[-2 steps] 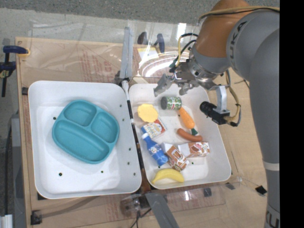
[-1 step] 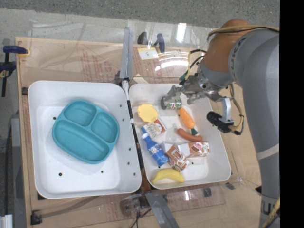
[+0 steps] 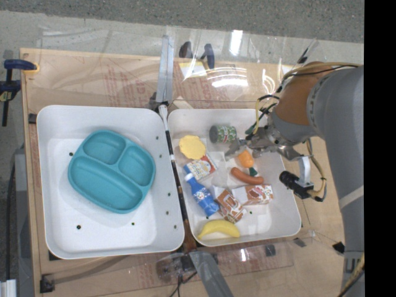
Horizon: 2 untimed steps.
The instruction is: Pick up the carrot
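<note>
- Carrot (image 3: 246, 159) lies in the right bin (image 3: 291, 218), just above the sausage (image 3: 247, 177), touching the gripper (image 3: 249, 146).
- I cannot tell the hand's state.
- I'd centre over the carrot, clear of the sausage, before closing.

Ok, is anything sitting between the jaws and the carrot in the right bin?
Nothing visible. The gripper sits right at the small orange carrot with no object between them. Crowding it are the long red-orange sausage just below and the green tin can up-left, both close but off to the sides.
</note>
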Available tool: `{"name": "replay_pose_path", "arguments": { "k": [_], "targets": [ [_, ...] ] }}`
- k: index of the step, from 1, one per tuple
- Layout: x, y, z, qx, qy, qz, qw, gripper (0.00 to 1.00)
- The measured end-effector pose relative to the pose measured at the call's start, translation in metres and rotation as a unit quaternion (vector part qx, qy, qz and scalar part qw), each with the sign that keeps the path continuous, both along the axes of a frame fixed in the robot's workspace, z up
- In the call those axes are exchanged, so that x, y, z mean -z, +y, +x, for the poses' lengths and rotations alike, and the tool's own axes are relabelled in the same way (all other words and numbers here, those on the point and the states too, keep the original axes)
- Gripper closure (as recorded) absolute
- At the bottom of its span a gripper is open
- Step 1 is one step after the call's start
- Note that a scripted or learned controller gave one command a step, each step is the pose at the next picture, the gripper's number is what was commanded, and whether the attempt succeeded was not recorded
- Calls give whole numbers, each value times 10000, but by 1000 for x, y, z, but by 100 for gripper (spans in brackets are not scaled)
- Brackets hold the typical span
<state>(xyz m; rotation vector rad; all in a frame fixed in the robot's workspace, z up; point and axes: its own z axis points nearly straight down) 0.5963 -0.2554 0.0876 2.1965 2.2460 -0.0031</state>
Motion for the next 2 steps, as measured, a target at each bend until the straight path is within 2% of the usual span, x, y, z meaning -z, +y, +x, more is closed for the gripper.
{"name": "replay_pose_path", "arguments": {
  "k": [1, 2],
  "targets": [
    [-12, -2, 0, -9, -2, -16, 10000, 100],
    [-136, 1, 5, 812, -14, -3, 9967, 100]
  ]
}}
